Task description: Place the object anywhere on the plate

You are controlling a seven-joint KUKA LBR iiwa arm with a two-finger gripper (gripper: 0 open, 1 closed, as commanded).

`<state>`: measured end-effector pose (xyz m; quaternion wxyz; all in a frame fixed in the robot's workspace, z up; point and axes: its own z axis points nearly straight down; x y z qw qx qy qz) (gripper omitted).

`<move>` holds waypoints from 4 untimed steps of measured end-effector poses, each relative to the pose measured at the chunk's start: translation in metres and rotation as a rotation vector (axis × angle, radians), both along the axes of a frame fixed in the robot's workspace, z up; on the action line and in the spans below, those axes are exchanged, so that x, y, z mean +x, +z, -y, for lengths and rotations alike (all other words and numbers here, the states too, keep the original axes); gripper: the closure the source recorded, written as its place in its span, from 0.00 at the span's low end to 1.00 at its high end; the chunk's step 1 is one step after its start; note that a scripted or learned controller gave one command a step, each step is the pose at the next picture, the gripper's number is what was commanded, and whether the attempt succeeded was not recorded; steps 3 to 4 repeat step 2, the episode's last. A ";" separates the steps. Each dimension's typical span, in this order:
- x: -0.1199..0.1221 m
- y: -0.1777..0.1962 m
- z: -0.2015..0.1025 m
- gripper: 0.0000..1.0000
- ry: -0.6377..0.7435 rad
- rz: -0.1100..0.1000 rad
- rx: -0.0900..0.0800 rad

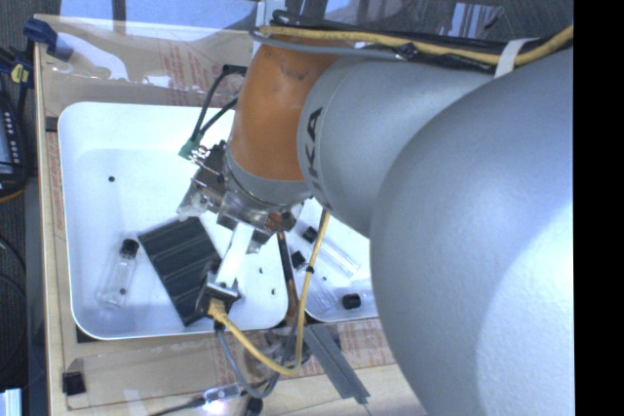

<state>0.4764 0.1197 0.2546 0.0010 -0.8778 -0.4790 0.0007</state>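
Far left in the left bin [73, 209] there's a small clear vial [119, 274] with a dark cap, lying on its side near the bottom-left corner. Just right of it sits a dark, ribbed rectangular slab [180, 258], flat on the bin floor and turned at an angle. I can't say for sure which one is "the object", and I can't pick out a plate anywhere.

My guess on handling: the vial looks light, hard and slick, probably rolls if nudged, so grab it across the middle of the body. The slab looks stiff and flat, so it's awkward from above; best bet is pinching across its short edges.

Moving right, the pincer [234, 248] hangs low over the slab's right edge, with cables trailing under it. The wrist blocks the tips, so I can't tell how it's set or whether anything's in it.

Further right, the right bin [336, 307] is mostly hidden under the arm; a small dark bit [349, 301] rests on its floor.
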 end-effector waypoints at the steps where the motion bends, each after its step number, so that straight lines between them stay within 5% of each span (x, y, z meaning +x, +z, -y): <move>1: -0.003 -0.085 -0.099 0.00 -0.115 -0.007 -0.003; 2: -0.001 -0.139 -0.024 0.00 -0.377 -0.005 -0.003; 4: -0.001 -0.139 -0.024 0.00 -0.377 -0.005 -0.003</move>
